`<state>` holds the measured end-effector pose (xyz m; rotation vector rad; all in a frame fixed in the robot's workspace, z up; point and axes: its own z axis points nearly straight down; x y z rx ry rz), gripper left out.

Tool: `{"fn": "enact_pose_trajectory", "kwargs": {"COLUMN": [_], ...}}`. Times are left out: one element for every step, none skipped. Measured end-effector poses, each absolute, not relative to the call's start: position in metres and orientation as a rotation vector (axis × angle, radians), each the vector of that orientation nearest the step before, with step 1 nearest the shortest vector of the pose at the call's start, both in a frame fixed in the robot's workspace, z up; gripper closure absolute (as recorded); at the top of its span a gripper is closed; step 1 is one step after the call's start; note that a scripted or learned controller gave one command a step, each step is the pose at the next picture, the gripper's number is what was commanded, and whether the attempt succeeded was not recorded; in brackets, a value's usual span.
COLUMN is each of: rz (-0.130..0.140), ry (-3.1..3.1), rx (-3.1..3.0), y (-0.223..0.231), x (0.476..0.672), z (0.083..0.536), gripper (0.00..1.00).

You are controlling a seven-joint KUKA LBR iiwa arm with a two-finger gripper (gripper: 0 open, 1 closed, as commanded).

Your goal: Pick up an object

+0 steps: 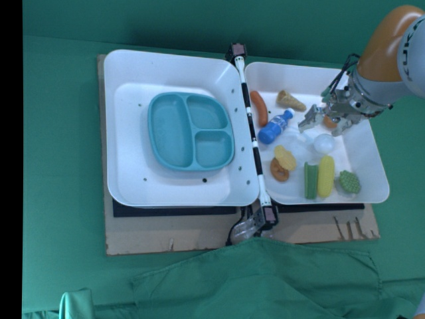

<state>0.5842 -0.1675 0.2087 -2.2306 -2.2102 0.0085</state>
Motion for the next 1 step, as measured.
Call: {"fn": "enact_pose_trajectory", "kwargs": {"rz": [-0.016], "ry": [-2.223], "rx": [-2.238], "y": [-0.188], "x": [0.5416], "z": [0.1843], "gripper": [0.0]}}
